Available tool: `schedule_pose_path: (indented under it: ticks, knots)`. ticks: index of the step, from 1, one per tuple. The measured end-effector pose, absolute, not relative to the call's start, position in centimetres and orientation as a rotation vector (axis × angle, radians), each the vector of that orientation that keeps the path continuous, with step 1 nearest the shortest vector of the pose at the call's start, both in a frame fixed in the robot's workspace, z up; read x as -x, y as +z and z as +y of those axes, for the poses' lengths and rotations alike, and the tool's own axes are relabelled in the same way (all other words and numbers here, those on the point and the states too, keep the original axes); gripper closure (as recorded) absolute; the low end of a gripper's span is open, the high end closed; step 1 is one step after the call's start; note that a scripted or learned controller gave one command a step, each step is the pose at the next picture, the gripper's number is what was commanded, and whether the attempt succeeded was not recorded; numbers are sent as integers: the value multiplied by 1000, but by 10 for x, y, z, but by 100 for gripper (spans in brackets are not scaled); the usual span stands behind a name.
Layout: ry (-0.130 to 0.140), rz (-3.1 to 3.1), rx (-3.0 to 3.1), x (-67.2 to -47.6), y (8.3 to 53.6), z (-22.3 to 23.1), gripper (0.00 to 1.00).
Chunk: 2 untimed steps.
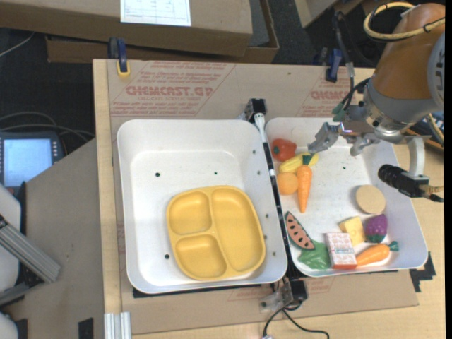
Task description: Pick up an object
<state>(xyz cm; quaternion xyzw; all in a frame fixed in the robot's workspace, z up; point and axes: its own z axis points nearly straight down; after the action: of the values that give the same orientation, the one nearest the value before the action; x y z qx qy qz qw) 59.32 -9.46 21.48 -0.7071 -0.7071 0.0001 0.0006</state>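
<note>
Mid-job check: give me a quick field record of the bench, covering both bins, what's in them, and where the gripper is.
left bin: holds a yellow divided tray
tray compartments: three, nothing in them
right bin: holds the toy foods
upper-left cluster: red tomato, yellow piece, orange ball, carrot
middle right: tan disc
near edge: watermelon slice, small carton, second carrot, purple piece, yellow wedge
gripper: above the right bin's far end, fingers spread, nothing between them

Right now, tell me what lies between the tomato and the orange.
In the camera view, a yellow piece lies between the tomato and the orange.
</note>
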Motion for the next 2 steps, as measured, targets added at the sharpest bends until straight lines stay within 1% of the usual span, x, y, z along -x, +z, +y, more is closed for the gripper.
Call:
schedule_pose_path:
  ticks: [1,2]
  knots:
    - [-4,-2225,2224,-583,108,-97,0]
    - [7,-2213,2220,-533,83,-107,0]
